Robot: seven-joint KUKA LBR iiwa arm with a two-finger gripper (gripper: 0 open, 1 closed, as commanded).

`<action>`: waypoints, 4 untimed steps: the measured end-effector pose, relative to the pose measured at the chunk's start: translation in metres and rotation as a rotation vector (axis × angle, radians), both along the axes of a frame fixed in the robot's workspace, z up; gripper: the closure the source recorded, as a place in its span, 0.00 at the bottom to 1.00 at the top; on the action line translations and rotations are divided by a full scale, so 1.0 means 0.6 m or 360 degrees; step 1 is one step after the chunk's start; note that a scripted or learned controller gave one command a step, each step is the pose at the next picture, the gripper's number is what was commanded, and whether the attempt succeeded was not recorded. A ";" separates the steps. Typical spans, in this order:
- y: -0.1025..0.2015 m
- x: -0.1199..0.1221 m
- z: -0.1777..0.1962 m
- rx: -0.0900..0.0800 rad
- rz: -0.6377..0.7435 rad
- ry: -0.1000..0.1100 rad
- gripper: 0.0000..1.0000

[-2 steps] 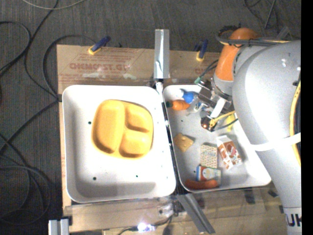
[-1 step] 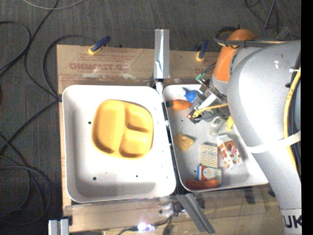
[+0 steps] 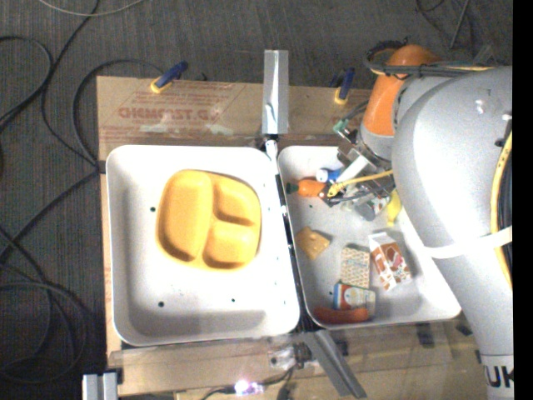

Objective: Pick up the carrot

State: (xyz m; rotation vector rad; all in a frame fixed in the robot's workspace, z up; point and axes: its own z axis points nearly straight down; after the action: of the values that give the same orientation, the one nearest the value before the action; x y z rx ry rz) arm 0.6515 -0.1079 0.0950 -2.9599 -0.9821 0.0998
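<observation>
A dark carpeted floor with loose black cables is seen around a brown board, on which two shallow white bins are set side by side. Two blue clamps are fixed at the far edge of the board, and an upright metal post stands between the bins at the far side.

The left bin is occupied by a yellow divided tray. In the right bin several small things are scattered: a tan wedge-shaped piece near the middle, a patterned packet and a red-and-white packet to its right, and a small box with a red item at the near edge.

The carrot is found in the far left part of the right bin, close to the wall shared with the left bin, lying on the bin floor. The grey arm, with its orange band, is reached in from the right, and the gripper is placed low over the far part of the right bin, just beside the carrot on its right. Whether the tool is spread or pressed together cannot be told, since the tip is cluttered and small.

The carrot is not seen to be lifted, nor clearly held. The approach is judged to be made, while the grasp and the lift are judged to remain.
</observation>
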 end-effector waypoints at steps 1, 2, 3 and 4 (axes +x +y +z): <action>-0.009 0.014 -0.009 -0.0009 -0.0372 -0.0101 1.00; -0.015 0.004 -0.012 -0.0009 -0.0382 -0.0063 0.00; -0.005 0.001 -0.013 -0.0030 -0.0466 -0.0062 0.00; -0.013 -0.024 0.211 -0.0026 -0.0576 -0.0100 0.00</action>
State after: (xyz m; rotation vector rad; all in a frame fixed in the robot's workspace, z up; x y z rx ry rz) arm 0.6368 -0.1157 0.2214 -3.1136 -0.4367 0.0078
